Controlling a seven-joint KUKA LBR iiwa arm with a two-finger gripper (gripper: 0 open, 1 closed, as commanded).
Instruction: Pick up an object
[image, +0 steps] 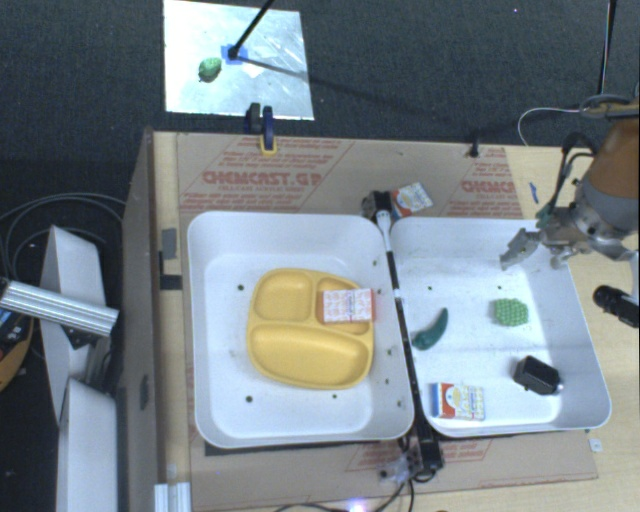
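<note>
1. Your gripper (535, 248) hangs over the far edge of the right bin (585, 330), near its far right corner; its two fingers are spread, with nothing between them.
2. In that bin you have a green knobbly ball (511, 312) toward the middle, well apart from the gripper, and a dark green curved piece (431, 329) beside the left wall.
3. Look to the near edge for a black block (537, 375) and a small printed carton (457, 400).
4. Your left bin (215, 300) carries a yellow divided plate (300, 345), with a pink-and-white packet (347, 305) in its far right compartment.
</note>
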